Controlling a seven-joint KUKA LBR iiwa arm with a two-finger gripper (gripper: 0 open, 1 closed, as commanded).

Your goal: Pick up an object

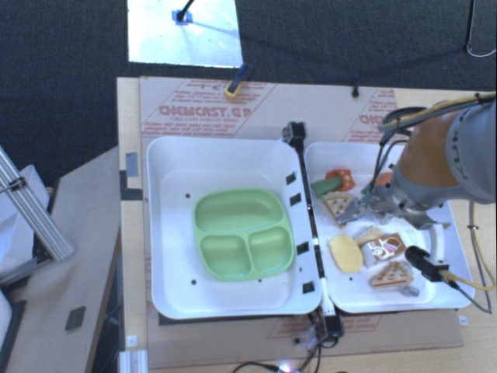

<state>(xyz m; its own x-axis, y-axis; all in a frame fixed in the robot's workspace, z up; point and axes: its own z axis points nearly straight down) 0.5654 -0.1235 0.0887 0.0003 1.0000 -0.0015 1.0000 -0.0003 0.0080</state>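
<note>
You were looking down at a slant on a bench holding two shallow white bins side by side. Your grey arm (pixel 446 158), with its orange band above the wrist, reached in from the right and bent down over the right bin (pixel 466 274). Its gripper (pixel 363 207) sat low among the toy food pieces there. How it was set could not be made out from this view, and nothing could be seen held in it.

Just to the left of the gripper, close enough that contact could not be ruled out, lay a tan waffle-patterned piece (pixel 337 205). Above and left of the gripper were a small green piece (pixel 326 186) and a red-orange piece (pixel 341 178), lying against each other. Below the gripper, toward the near edge of the bin, lay a pale yellow oval piece (pixel 345 253). To the right of that sat a brown and white piece (pixel 383 247), and below it a tan wedge shaped like a pizza slice (pixel 390 275).

Well to the left of the gripper, across the dividing rims, the left bin (pixel 167 208) held a light green tray (pixel 241 233) with three compartments, lying flat near its middle.
</note>
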